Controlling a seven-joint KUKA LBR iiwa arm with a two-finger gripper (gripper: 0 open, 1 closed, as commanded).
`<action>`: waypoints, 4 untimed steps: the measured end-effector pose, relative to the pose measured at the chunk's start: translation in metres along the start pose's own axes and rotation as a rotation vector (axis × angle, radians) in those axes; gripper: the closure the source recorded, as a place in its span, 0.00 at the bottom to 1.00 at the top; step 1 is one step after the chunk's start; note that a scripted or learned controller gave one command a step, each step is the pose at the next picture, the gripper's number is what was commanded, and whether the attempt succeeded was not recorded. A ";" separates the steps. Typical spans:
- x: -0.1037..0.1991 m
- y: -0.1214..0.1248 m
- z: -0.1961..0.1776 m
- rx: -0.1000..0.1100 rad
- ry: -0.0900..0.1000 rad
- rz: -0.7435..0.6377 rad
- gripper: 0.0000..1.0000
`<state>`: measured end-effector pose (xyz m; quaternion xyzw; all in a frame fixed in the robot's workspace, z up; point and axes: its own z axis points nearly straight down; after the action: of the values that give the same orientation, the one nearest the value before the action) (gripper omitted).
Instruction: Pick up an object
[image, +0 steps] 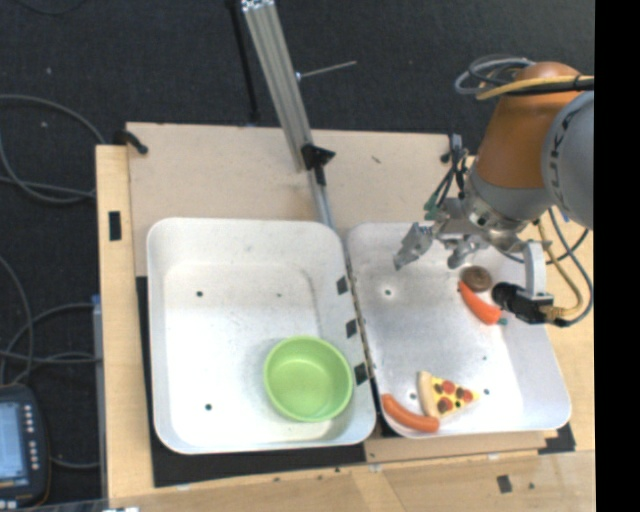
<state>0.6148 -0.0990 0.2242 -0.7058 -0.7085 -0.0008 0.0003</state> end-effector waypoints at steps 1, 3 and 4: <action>0.000 0.000 0.000 0.000 0.000 0.001 0.00; -0.010 -0.002 0.102 0.006 -0.004 0.005 0.00; -0.012 -0.003 0.124 0.003 -0.005 0.006 0.00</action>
<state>0.6120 -0.1112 0.0997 -0.7078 -0.7065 0.0020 -0.0003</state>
